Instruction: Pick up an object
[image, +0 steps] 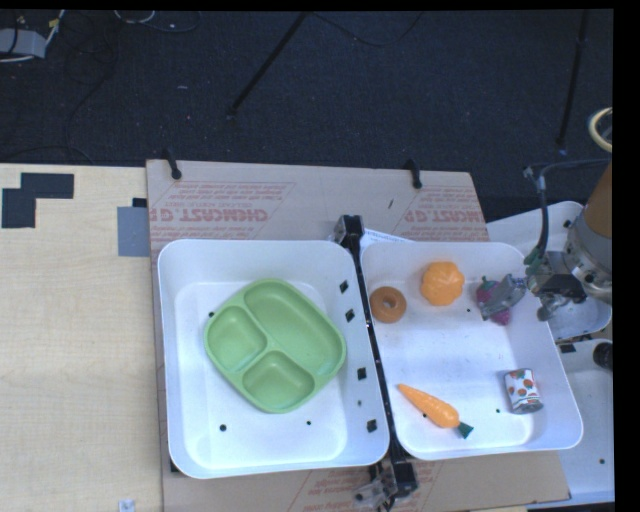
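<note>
The right bin (470, 440) holds a brown doughnut (387, 304), an orange (441, 283), a carrot (432, 407) with a green tip, and a small printed can (522, 390). A small purple and green object (494, 299) lies at the bin's far right rim. My gripper (528, 286) reaches in from the right at that rim, right beside the purple object and possibly touching it. Whether it grips the object is hidden by its own dark parts.
The left bin (190, 420) holds a green divided plate (274, 344). A black divider (366, 350) runs between the bins. Cardboard lies under both bins, with a wooden bench top to the left. A white arm base and cables sit at the right.
</note>
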